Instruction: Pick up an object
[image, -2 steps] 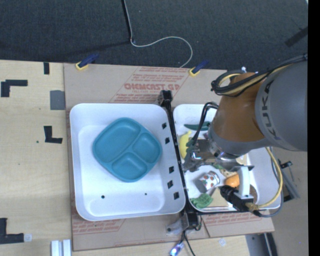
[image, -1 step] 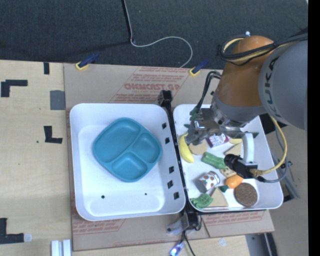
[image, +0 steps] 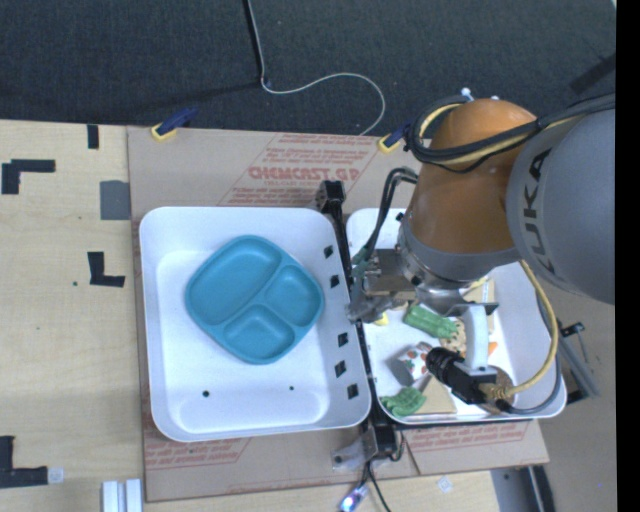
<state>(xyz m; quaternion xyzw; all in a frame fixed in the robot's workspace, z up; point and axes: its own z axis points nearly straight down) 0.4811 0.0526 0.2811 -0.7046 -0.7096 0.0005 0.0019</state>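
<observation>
A blue divided plate (image: 255, 298) lies in the left white bin (image: 170, 240). The right bin (image: 545, 395) holds several small items: a green piece (image: 432, 322), another green piece (image: 405, 402) near the front wall, a grey and brown item (image: 412, 362), a white stick with an orange tip (image: 479, 340) and a black cylinder (image: 452, 374). The arm's orange band and wrist (image: 470, 190) hang over the right bin and hide the gripper, which points down into the bin's back left part near the green piece.
Both bins rest on a cardboard sheet (image: 290, 165) on the wooden bench. A black divider with clips (image: 345, 300) runs between the bins. A white cable (image: 320, 85) loops across the dark back area. Yellow cable (image: 540, 370) curls over the right bin's front right corner.
</observation>
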